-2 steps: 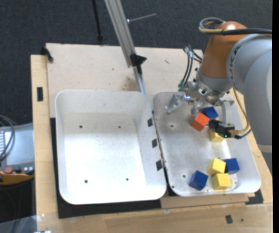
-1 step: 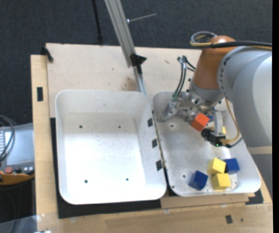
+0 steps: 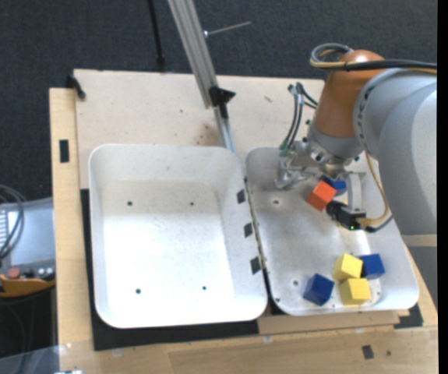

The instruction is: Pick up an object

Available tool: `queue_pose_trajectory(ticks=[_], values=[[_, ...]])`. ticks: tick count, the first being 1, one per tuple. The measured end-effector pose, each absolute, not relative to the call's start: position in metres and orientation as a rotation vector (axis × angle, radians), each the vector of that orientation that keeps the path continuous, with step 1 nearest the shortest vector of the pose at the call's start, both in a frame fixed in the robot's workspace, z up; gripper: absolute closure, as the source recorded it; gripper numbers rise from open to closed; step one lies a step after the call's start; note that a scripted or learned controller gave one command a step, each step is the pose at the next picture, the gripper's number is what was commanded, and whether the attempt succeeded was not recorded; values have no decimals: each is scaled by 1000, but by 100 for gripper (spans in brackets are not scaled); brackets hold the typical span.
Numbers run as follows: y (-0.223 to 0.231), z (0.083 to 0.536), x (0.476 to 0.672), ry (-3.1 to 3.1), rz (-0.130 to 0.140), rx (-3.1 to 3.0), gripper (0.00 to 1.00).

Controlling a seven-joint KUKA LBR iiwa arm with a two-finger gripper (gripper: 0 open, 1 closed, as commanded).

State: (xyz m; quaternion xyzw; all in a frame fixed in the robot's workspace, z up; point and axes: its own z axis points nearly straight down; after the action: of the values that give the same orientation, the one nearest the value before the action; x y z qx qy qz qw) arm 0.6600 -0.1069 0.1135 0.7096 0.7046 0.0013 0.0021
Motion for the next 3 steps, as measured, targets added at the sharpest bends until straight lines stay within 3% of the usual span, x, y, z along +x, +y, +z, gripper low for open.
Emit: queue_pose_trajectory(ticks=[3], values=[[-106,281,663,2221,8,2213,100]])
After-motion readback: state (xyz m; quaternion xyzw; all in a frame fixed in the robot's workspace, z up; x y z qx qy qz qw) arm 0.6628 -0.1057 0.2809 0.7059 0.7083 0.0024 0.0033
